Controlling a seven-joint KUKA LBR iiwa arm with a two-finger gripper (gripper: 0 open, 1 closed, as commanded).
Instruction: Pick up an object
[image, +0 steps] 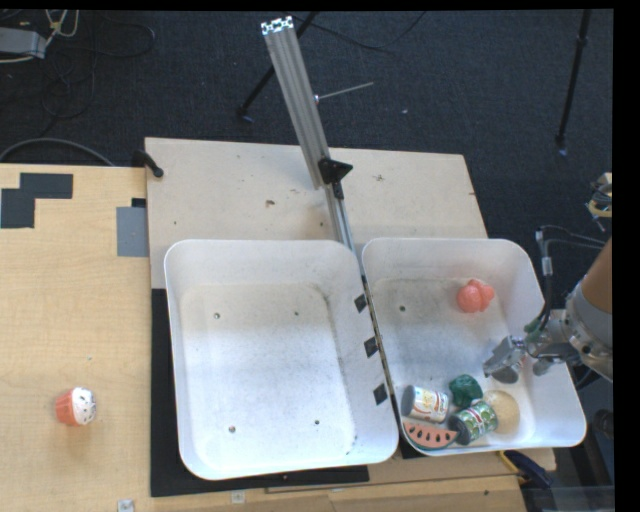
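Observation:
The right bin holds an orange-red ball near its far side. A cluster sits at its front edge: a small labelled jar, a dark green piece, a green can, a beige ball and a watermelon-slice toy. My gripper reaches in over the bin's right rim, just above and right of the cluster and below the orange-red ball. It stands open with nothing between its fingers.
The left bin adjoins the right one along a shared divider. A slanted metal rail rises behind the bins. A small red-and-white toy lies on the wooden bench at far left.

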